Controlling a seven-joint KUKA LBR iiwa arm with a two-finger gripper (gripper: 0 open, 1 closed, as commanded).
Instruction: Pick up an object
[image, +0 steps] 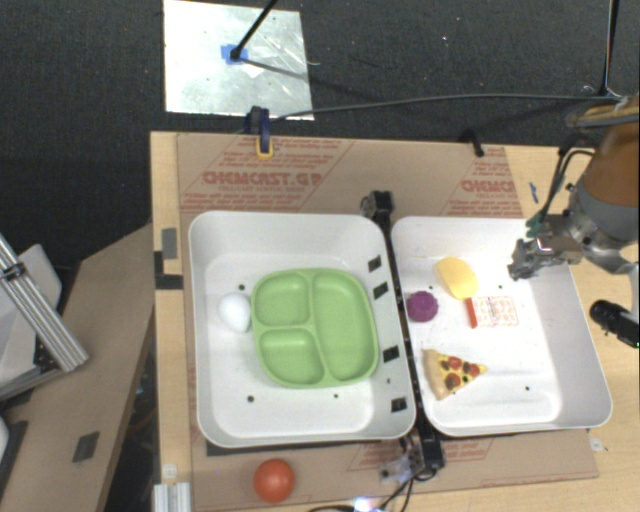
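Note:
The right bin (560, 400) holds a yellow lemon-like piece (457, 277), a purple ball (422, 306), a pizza slice toy (453, 371) and a small white and red packet (492, 312). My gripper (524, 262) hangs over the right bin's upper right part, to the right of the yellow piece and above the packet, with nothing seen held in it. In the left bin (215, 400) lies a green divided tray (312, 327) with a white egg (235, 311) beside its left edge.
A red ball (273, 479) rests on the cardboard in front of the left bin. Black clips run along the divider (385, 300) between the bins. The grey arm with its orange band (610, 180) comes in from the right. A metal frame (35, 310) stands at the far left.

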